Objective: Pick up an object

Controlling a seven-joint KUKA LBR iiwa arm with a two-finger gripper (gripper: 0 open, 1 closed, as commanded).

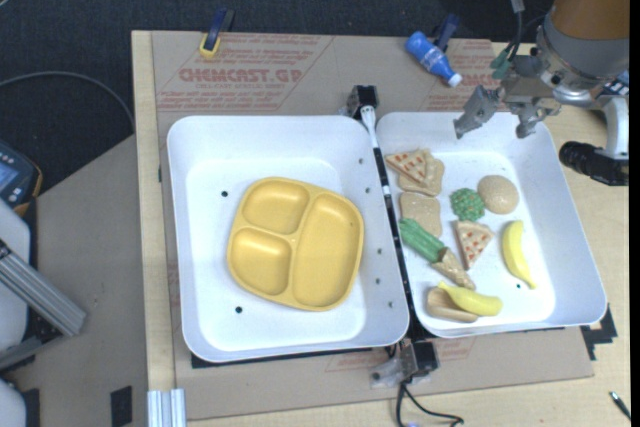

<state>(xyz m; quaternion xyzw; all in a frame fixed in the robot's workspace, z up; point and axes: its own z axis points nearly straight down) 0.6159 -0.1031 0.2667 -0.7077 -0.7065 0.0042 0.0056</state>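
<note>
The right bin [560, 215] holds several toy foods: a pizza slice [416, 169], a beige bread slice [421, 211], a green broccoli piece [466, 204], a tan bun [498, 194], a small pizza wedge [472, 241], a green pickle [421, 239], a yellow banana [518, 253] and a second banana [470, 300] on a tan piece. My gripper [499, 118] hangs open above the bin's far edge, well above the bun, with nothing between its fingers [470, 118].
The left bin [190, 215] carries a yellow divided plate [295, 242]. A blue clamp [432, 58] and a yellow-blue clamp [213, 35] sit on the cardboard behind the bins. Black clips [361, 102] join the bins in the middle.
</note>
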